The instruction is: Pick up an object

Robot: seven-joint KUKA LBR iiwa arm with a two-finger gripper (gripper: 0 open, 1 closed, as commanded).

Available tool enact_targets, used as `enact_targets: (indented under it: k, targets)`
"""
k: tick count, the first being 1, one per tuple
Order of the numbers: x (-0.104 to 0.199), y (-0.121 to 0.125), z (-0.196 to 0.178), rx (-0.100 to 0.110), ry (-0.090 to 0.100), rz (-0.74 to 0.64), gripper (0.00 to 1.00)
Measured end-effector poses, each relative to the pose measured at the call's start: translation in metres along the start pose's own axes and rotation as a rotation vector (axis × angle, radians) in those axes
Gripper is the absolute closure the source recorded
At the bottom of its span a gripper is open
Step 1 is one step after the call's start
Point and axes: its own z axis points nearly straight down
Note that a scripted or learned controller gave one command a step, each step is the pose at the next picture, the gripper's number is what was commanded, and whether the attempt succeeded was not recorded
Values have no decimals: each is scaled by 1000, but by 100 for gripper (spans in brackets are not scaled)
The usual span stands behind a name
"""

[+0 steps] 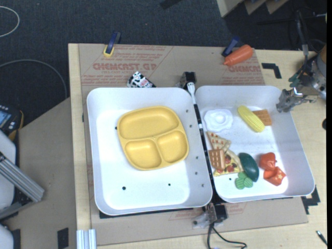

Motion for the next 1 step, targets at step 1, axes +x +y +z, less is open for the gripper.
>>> enact_targets:
  k: [1]
  targets:
    - [54, -14, -10, 8, 5, -3, 100]
